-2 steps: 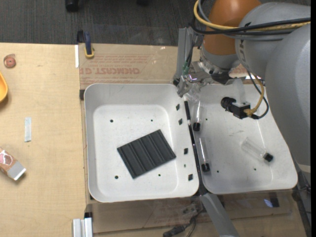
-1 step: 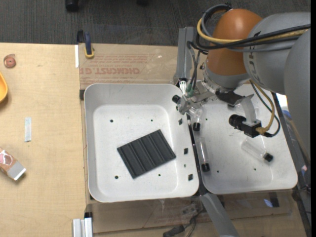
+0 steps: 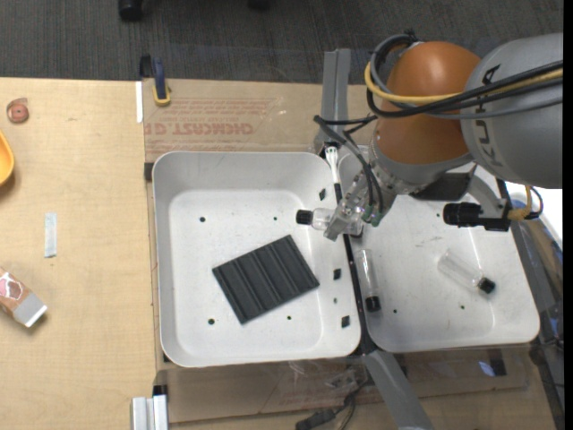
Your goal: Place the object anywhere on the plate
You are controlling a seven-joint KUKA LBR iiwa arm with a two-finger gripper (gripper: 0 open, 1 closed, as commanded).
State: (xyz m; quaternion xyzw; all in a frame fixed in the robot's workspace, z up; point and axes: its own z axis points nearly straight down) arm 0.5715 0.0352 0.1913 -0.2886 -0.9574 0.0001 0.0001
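Camera view: jaws [image 3: 347,219] are hovering above the divider between the bins, pinching a small clear object [image 3: 335,225] with a black cap. Transport step is in hand. Next move calls for travelling left over the dark ridged plate [image 3: 266,278], lowering, then releasing.

Grey arm [image 3: 524,106] with orange band [image 3: 428,97], yellow and black cables [image 3: 394,56].

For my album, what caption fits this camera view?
Arm's end effector over the bins' divider, near the dark ribbed plate in the left bin.
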